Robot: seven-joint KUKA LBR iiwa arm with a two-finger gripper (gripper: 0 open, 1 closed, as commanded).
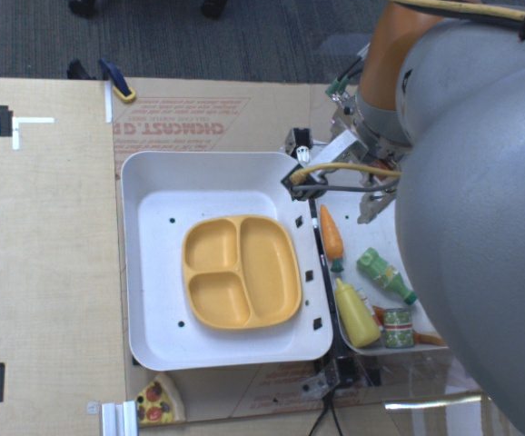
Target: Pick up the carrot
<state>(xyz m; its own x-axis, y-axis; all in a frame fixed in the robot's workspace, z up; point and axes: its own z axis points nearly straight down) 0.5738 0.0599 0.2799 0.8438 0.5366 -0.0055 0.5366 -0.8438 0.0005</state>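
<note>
The carrot [331,232] is orange with a green stub at its near end. It lies in the right bin [371,243], close to that bin's left wall. The gripper [371,203] hangs under the grey arm just right of the carrot's far end, a short gap apart. The arm's bulk covers most of the gripper. Nothing shows between the gripper and the carrot.
A yellow three-part plate [242,271] lies in the left bin [144,243]. In the right bin, near the carrot, lie a green bottle [385,275], a yellow squeeze bottle [356,313] and a small can [396,327]. A pizza-slice toy [156,403] rests on the cardboard in front.
</note>
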